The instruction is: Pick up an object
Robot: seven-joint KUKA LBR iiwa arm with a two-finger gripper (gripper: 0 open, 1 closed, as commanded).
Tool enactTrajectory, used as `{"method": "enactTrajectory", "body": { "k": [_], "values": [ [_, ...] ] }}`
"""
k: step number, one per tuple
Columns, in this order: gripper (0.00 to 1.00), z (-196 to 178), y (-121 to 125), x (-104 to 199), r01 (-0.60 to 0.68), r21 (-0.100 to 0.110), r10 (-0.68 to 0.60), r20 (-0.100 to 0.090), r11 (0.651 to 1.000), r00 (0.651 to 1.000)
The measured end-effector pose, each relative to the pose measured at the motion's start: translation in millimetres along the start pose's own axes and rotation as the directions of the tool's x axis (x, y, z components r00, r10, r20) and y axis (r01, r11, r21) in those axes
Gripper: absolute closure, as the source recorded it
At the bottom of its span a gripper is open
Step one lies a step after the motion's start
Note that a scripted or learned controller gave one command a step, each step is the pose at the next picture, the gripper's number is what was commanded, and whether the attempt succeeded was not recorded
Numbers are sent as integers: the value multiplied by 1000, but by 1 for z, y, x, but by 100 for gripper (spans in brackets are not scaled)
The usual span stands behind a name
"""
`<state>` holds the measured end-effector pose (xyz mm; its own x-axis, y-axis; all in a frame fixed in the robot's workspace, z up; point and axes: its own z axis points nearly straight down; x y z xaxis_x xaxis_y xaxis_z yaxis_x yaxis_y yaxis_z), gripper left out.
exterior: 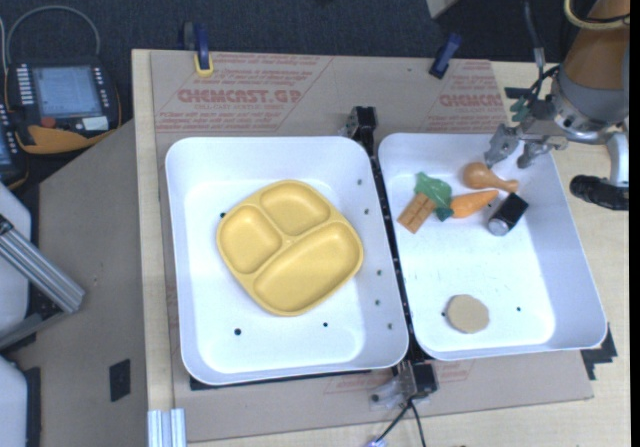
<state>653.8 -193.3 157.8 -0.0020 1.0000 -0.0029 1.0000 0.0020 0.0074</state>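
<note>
From my remote seat I see the grey arm with the orange band reaching in from the right, its two-finger gripper [520, 147] hanging over the upper right corner of the right shallow white bin [560, 315]. The fingers [499, 148] look spread apart, with nothing between them, though the metal parts are small and I would not swear to the exact width.

The nearest thing for the pick is the small tan drumstick-shaped toy [484, 176], lying just below and slightly left of the fingers, close but apart from them. Its long axis runs roughly left to right with a slight downward tilt toward the right. Right beneath it lies the orange carrot-shaped toy [472, 202], also lying left to right, its green top [434, 189] pointing left. A short black cylinder [507, 214] lies just right of the carrot's tip, and a brown block-shaped piece [413, 212] lies at the left of the cluster. A flat round tan disc [467, 314] sits well apart, nearer the bin's lower edge.

The left white bin [200, 265] holds a yellow divided plastic plate [290, 246], far from the gripper.

My judgement: the coming move turns on a short drop down and a little left, closing across the drumstick's narrow width. The crowding by the carrot could spoil that.
</note>
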Motion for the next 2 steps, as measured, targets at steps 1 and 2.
{"method": "enactTrajectory", "body": {
  "k": [1,2],
  "values": [
    [100,-45,3,-4,-1,0,1,0,1000,1000],
    [100,-97,4,-5,-1,1,1,0,1000,1000]
  ]
}}
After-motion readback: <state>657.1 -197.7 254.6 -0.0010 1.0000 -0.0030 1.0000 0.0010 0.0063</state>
